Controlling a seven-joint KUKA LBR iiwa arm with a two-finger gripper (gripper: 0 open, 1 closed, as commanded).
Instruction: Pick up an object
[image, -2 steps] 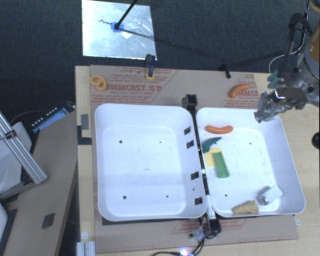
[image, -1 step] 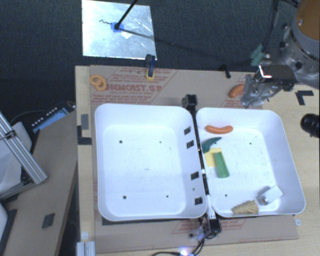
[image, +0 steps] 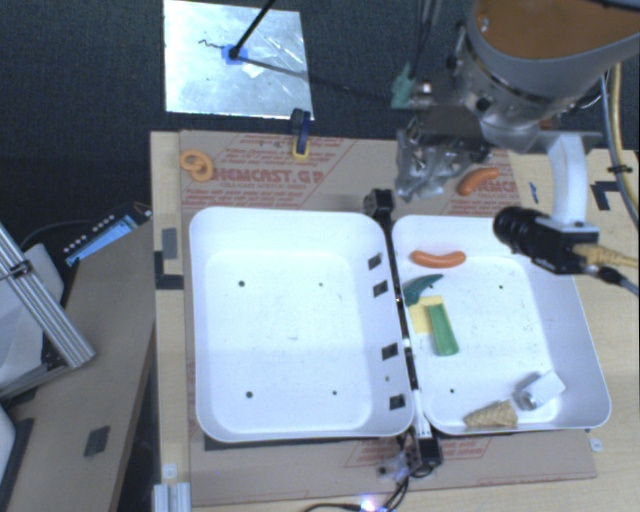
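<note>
Nearest, a tan waffle cone (image: 491, 414) lies in the right white bin (image: 570, 330). Metal pincer (image: 432, 178) hovers beyond the far rim; its opening I cannot tell. Lower squarely over one item.

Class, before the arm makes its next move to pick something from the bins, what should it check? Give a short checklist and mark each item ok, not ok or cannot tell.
1. Objects available in the right bin: ok; orange sausage, green block, cone.
2. Gripper above a target: not ok; it sits over the cardboard behind the bins.
3. Gripper free of load: cannot tell; a second sausage lies beside it.
4. Finger opening: cannot tell.
5. Targets separated: green block touches a yellow piece: not ok.
</note>
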